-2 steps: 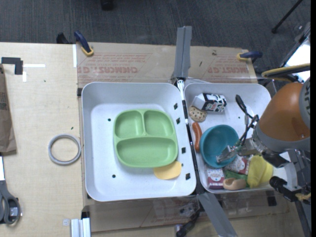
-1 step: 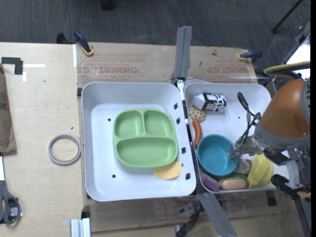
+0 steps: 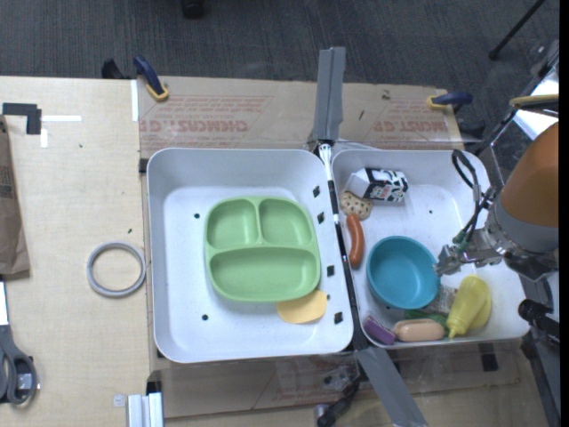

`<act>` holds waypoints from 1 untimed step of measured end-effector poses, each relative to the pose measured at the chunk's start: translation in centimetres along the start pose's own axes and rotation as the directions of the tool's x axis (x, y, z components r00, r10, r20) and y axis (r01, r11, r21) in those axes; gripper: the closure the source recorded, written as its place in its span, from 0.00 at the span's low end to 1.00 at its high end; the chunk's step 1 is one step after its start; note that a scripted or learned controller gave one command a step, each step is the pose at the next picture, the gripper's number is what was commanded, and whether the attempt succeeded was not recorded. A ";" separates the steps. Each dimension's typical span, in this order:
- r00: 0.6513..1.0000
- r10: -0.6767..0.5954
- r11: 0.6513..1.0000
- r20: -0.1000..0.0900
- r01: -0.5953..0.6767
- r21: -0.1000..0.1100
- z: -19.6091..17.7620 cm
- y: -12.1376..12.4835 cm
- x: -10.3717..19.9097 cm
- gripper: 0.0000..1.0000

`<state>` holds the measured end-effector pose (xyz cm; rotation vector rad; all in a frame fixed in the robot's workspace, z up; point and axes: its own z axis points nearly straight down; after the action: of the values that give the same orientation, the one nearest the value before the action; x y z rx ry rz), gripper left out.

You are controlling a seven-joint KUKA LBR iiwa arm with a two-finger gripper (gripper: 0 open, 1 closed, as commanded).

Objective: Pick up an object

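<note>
In the right bin (image 3: 427, 169), my gripper (image 3: 451, 260) hangs low at the right rim of a blue bowl (image 3: 402, 270), just above a yellow squeeze bottle (image 3: 470, 304). The grey arm with its orange band (image 3: 537, 185) comes in from the right. Nothing can be made out in the gripper. A pink sausage (image 3: 419, 329), a purple piece (image 3: 379, 330) and a green piece (image 3: 425, 313) lie along the front wall. An orange-red hot dog (image 3: 356, 239), a cookie (image 3: 355, 206) and a black-and-white carton (image 3: 380, 185) lie toward the back left.
The left bin (image 3: 169, 238) holds a green divided plate (image 3: 261, 247) and a yellow slice (image 3: 302, 308) at its front. On the bench to the left lie a grey ring (image 3: 116, 268) and scissors (image 3: 16, 372). Clamps (image 3: 151, 77) sit on the cardboard behind.
</note>
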<state>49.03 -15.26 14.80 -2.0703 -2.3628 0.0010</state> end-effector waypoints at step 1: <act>1.000 0.000 1.000 0.000 0.000 0.000 0.0 0.0 0.0 0.00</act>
<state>49.03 -15.26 14.81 -2.0701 -2.3630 0.0007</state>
